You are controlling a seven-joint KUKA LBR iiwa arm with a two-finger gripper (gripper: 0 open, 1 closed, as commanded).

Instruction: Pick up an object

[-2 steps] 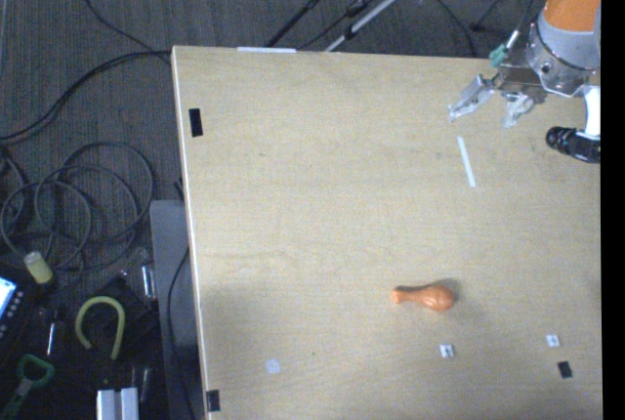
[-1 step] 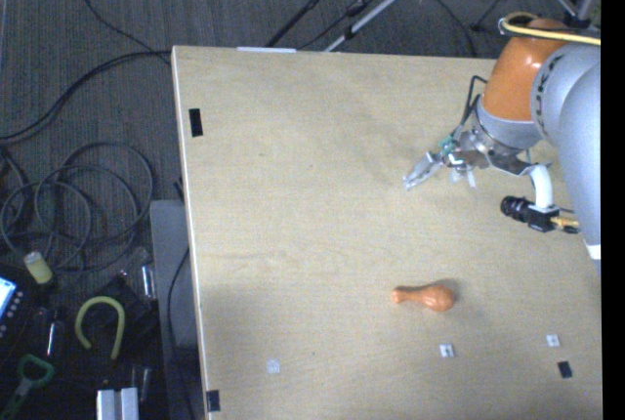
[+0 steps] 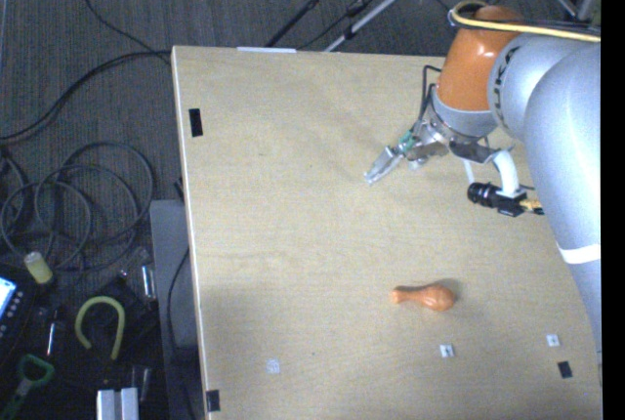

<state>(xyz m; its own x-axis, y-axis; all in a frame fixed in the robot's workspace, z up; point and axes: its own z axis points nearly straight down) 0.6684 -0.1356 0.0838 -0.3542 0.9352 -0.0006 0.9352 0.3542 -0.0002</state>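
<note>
An orange, pear-shaped object [image 3: 427,296] lies on its side on the tan surface [image 3: 283,242], toward the near right, its narrow end pointing left. Nothing touches it, so the pick looks not yet begun: reach, descent and grasp all seem left to do. The claw [image 3: 381,168] hangs farther back, well apart from the object, slanted down and to the left; whether its tips are apart or together I cannot tell. A few small dark and pale markers [image 3: 446,350] dot the surface near the object, lying flat. Nothing stands between claw and object. Cables [image 3: 78,193] coil on the floor to the left.
</note>
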